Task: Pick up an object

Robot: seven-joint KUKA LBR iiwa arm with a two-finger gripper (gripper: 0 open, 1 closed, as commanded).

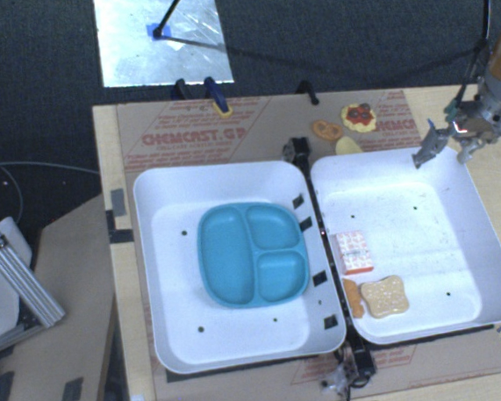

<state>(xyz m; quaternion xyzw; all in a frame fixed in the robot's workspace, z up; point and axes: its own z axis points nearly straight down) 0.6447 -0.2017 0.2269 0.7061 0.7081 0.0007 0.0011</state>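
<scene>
Dark carpet surrounds a cardboard-covered bench [225, 123] on which two white bins are set side by side. A blue divided plate [254, 253] is seen flat in the left bin [167, 203]. In the right bin [426, 196], a small patterned card [354, 251], a slice of toast [384, 297] and an orange piece [353, 297] are grouped near the dividing wall. The gripper [447, 142] is held above the right bin's far right corner, fingers spread wide, nothing between them. Three small food toys [347, 128] are noted behind the bins.
</scene>
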